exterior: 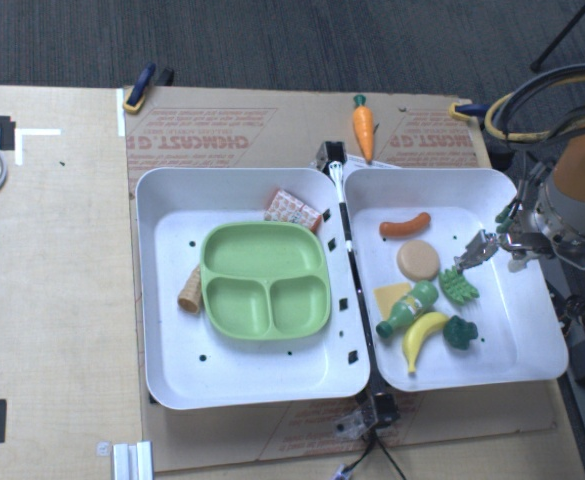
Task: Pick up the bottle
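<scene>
Hovering near the right bin's right edge, my claw seems parted and grasps nothing; the green bottle lies mid-bin beside the banana.

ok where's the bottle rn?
The green bottle lies tilted in the right bin, left of its middle, between the yellow cheese slice and the banana, just below the round bun.
</scene>
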`<move>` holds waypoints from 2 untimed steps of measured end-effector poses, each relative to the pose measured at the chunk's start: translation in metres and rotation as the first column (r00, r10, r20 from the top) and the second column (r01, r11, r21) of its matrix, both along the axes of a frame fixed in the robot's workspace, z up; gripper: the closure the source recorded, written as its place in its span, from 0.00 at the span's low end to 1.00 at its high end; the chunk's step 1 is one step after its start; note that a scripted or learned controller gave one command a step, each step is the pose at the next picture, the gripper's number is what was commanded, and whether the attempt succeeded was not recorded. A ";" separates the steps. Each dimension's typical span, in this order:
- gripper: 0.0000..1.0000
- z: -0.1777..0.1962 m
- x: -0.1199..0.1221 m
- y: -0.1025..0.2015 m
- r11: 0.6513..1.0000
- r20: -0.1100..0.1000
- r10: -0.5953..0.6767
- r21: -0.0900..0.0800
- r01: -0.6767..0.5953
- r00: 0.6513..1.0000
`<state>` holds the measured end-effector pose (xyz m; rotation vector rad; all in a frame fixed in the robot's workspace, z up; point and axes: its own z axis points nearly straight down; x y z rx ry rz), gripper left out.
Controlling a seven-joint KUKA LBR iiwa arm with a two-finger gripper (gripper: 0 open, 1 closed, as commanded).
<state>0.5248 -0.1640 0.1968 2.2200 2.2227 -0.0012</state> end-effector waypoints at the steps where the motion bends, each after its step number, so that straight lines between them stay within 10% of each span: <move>1: 0.00 -0.092 -0.006 0.021 0.939 0.000 -0.344 0.000 0.344 0.939; 2: 1.00 -0.083 -0.006 0.020 0.939 -0.001 -0.345 0.000 0.345 0.939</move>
